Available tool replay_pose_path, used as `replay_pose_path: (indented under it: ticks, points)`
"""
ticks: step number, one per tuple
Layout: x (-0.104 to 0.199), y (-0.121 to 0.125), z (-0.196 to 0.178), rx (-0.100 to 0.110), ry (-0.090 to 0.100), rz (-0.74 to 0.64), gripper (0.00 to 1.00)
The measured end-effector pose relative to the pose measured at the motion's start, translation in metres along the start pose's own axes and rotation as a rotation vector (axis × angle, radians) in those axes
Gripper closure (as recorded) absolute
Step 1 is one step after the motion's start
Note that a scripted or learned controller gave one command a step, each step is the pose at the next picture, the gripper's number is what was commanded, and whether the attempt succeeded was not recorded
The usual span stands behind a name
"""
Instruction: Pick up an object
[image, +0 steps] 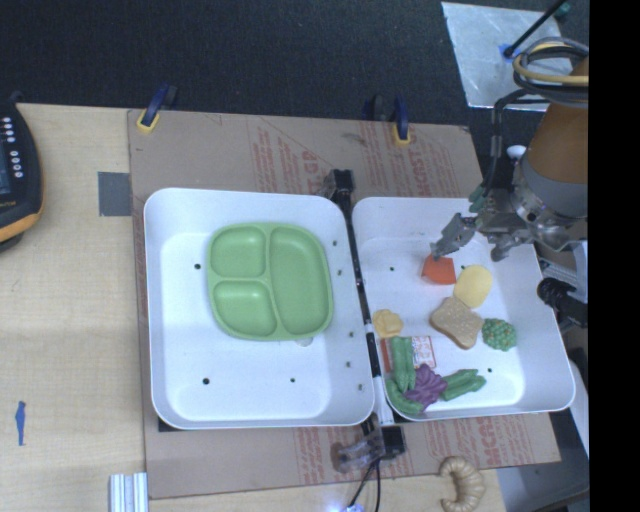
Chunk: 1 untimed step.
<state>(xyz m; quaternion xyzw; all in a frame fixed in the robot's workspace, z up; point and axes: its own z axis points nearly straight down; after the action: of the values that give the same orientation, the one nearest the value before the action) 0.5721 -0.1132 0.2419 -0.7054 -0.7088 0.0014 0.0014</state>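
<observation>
Open floor is left in the right bin's (395, 225) far-left part; its near half is crowded by toy food (bread slice (456, 322), broccoli (499, 333), green beans (402, 362)).

The wooden bench (70, 330) carries a cardboard sheet (260, 160), held at its far edge by two clamps (152, 108). Two white bins (180, 400) sit side by side on the cardboard. A pendant (15, 170) lies at the bench's left edge.
</observation>
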Motion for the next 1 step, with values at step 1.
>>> replay_pose_path:
  ticks: [1]
  points:
    - [-0.054, 0.078, 0.1584, 0.004, -0.003, -0.001, 0.0]
